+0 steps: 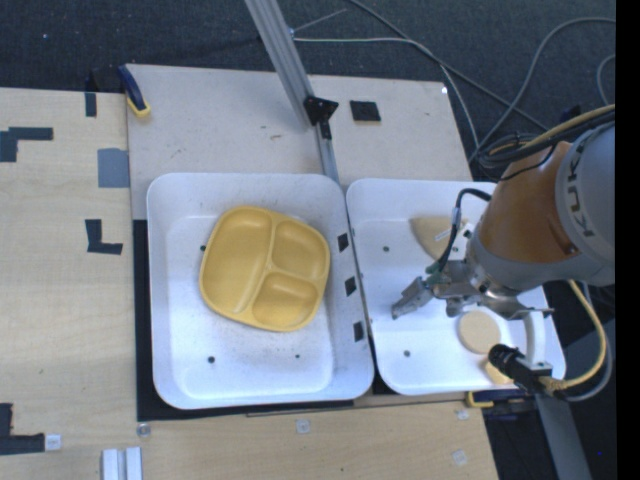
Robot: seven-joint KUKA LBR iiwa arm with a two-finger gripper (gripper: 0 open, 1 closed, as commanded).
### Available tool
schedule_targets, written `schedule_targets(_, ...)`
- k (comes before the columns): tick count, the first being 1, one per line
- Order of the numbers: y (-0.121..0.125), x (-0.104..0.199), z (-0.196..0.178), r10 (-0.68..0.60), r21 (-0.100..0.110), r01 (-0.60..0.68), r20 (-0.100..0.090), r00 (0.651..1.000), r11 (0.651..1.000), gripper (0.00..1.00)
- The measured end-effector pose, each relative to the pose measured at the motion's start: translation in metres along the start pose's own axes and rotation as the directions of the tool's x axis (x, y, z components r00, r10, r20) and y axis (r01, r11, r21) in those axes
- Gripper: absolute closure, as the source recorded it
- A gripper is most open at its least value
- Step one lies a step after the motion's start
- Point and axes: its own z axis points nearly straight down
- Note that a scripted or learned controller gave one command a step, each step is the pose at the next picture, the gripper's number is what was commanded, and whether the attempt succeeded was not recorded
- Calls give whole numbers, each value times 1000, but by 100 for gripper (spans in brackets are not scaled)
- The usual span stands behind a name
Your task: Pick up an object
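Note:
My gripper (pixel 408 300) hangs low over the middle of the right bin (pixel 400 368), pointing left, with the grey and orange arm (pixel 530 223) reaching in from the right. A tan flat piece (pixel 430 232) lies just behind it, partly hidden by the wrist. A round tan disc (pixel 477 332) lies to the gripper's right, close to the front. A small yellow object (pixel 500 367) sits at the bin's front right corner. I see nothing between the gripper and the bin floor beneath it.
The left bin (pixel 170 368) holds a yellow divided plate (pixel 266 268), tilted slightly. A metal pole (pixel 285 48) slants in from the back to the seam between the bins. Cables trail on the dark floor at the back right.

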Motion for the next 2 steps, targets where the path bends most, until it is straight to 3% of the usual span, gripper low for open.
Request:
schedule_targets(1, 7, 2, 60, 0, 1, 0, 0, 1000, 1000, 0)
schedule_targets(2, 7, 2, 66, 1, -8, -1, 2, 1000, 1000, 0)
